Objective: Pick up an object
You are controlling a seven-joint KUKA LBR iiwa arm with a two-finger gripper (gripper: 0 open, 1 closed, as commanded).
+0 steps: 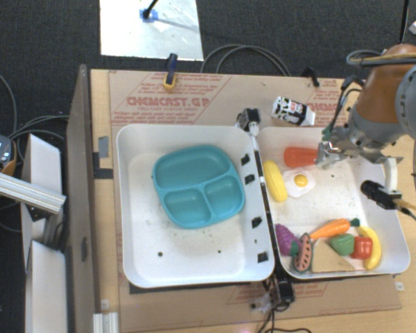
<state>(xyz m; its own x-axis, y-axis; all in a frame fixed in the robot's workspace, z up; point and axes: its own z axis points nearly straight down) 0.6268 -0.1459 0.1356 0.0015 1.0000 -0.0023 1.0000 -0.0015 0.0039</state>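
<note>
My gripper (327, 155) hangs low over the back of the right bin (395, 266), under the grey and orange arm. Its tip is right beside the right end of an orange-red toy piece (298, 157) that lies on the bin floor; I cannot tell whether it touches the piece. In front of that piece lie a fried egg (300, 181) and a yellow corn-like piece (274, 180). Near the front of the bin are purple grapes (284, 238), a watermelon slice (303, 252), a carrot (331, 229), a green pepper (341, 243), a red piece (360, 248) and a banana (374, 247).
A teal divided plate (197, 186) rests in the left bin (142, 255). A small cow-patterned bottle (293, 111) lies on the bench behind the right bin. The two bins meet at a wall with black clips (256, 193). Cables run along the bench's back edge.
</note>
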